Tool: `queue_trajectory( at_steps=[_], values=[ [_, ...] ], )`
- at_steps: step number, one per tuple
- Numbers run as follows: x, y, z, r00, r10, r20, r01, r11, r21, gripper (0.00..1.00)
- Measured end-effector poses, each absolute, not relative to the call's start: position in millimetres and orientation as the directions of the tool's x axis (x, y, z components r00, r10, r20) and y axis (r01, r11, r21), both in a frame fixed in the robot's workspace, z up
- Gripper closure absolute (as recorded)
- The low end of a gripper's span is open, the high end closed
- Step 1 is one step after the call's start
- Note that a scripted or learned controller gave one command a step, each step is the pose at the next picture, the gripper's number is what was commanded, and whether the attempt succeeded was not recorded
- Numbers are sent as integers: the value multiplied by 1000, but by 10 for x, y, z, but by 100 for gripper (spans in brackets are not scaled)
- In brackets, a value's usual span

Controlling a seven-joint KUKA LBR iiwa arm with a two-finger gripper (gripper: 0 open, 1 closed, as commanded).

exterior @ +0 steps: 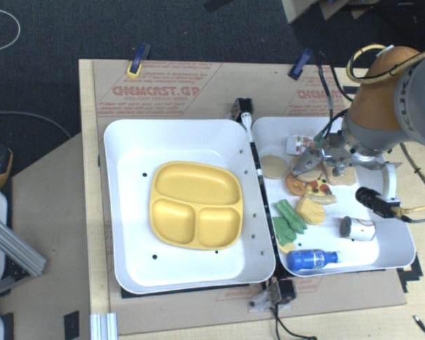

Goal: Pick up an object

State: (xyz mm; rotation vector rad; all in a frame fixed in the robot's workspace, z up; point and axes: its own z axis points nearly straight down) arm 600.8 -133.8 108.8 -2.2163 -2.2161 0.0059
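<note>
Where right bin (404,250) holds toy food, fingers (308,163) spread apart above pizza slice (313,186), nothing gripped.

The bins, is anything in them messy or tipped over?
Yes, a little. In the right bin, the blue bottle lies on its side by the near wall, and the toy foods sit jumbled together. The yellow tray in the left bin lies flat and tidy.

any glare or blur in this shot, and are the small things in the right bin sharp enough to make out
Camera view: even, soft light, with only faint shadows under the yellow divided tray in the left bin; mild sheen on the white plastic, no harsh glare. The blue bottle and green pieces in the right bin read clearly; the clutter beneath the claw is soft and small, hard to identify.
</note>
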Motion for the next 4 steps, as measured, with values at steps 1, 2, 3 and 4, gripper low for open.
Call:
queue_trajectory(
  at_steps=[1,2,3,4],
  values=[
    [6033,-1338,877,0,1000,0,1000,0,4,0],
    [6042,-1339,1000,1,1000,-1,1000,-1,8,100],
    [6064,-1277,1451,-1,1000,-2,1000,1,6,100],
    [6042,-1184,1951,-2,1000,-2,1000,2,6,100]
  ],
)
